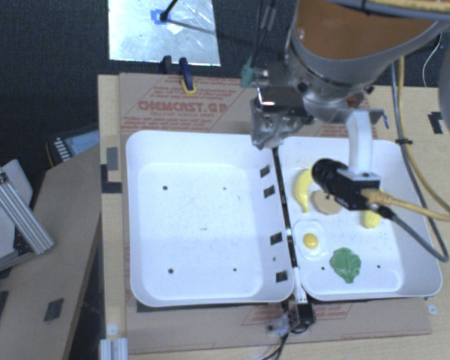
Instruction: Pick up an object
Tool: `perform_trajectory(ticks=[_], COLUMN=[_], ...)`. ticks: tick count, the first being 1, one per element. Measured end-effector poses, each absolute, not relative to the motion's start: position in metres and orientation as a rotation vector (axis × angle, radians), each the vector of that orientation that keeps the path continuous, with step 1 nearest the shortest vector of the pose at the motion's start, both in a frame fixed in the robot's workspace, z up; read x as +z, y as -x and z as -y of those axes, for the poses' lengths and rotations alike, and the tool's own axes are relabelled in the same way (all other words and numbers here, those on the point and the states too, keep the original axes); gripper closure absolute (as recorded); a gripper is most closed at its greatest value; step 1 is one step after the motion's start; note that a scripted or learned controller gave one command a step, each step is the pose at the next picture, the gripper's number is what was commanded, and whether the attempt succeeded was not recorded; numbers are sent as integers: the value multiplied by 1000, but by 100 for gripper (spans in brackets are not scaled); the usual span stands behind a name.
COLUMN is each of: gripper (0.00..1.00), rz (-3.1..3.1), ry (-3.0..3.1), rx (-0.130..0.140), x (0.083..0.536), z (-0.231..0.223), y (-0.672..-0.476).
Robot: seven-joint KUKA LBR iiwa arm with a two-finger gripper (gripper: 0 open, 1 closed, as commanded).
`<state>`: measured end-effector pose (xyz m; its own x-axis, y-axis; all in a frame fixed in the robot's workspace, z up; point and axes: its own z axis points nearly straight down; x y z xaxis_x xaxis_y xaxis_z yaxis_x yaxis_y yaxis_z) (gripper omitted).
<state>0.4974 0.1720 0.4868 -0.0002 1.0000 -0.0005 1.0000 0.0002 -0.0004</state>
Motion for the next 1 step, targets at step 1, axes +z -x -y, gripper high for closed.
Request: perform_trajectory(ticks=[1], gripper=[100], rz=[-2215], ry=[-2218], rx=[13], x=[537], z=[-163], y=[-593])
